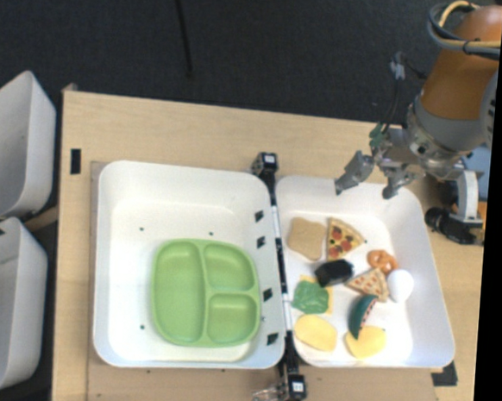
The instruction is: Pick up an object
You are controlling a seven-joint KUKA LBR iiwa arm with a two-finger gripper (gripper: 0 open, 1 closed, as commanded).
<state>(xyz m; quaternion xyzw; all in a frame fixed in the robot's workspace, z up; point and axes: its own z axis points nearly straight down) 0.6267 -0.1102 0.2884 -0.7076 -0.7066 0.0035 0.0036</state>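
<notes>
My gripper hangs over the far edge of the right bin, fingers spread open with nothing between them. Below it in that bin lie several toy foods: a tan bread slice, a pizza slice, a black piece, a pretzel, a white egg, a second pizza wedge, a green leafy piece, a yellow lemon-like piece and a green-and-yellow slice. All lie nearer the camera than the gripper.
The left bin holds a green divided plate. A black clip sits at the far end of the ridge between the bins. The wooden bench extends beyond the bins; white chair-like shapes stand at left.
</notes>
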